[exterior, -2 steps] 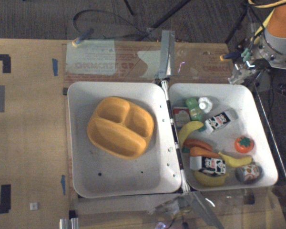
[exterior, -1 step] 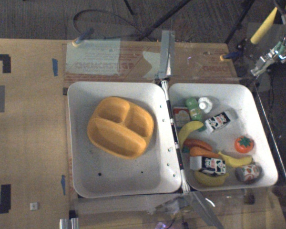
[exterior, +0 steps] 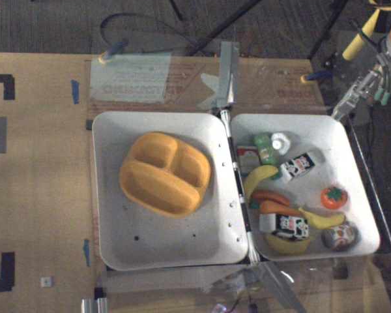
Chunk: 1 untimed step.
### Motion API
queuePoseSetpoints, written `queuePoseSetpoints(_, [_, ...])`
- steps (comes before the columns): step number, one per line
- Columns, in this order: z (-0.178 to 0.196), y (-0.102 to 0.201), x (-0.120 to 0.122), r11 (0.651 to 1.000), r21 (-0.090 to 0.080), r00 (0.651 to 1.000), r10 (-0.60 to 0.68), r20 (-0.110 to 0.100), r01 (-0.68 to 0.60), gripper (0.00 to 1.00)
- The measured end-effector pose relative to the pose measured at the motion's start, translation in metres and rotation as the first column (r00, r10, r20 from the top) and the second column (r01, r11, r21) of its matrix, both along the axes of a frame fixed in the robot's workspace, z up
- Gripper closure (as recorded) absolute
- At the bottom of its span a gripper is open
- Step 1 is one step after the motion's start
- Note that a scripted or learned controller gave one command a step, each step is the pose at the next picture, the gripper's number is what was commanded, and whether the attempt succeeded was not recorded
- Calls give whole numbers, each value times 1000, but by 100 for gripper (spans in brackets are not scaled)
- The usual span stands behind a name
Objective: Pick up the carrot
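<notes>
The carrot (exterior: pixel 275 207) lies at about seven o'clock in the right bin (exterior: pixel 358 175), crowded among toy food, probably tipped in loose. A banana (exterior: pixel 259 177) lies just above it and a milk carton (exterior: pixel 285 225) touches it below (awkward for a clean grab). The pincer (exterior: pixel 384 87) hangs off at two o'clock; whether it's spread, I cannot tell. An orange tray (exterior: pixel 165 173) sits in the left bin (exterior: pixel 111 194).
</notes>
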<state>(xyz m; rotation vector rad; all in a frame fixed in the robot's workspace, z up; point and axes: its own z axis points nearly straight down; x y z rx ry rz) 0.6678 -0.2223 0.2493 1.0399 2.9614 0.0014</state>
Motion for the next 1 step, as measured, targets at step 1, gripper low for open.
queuePoseSetpoints(1, [-126, -1, -42, 983, 0, 983, -186, 5, 186, 100])
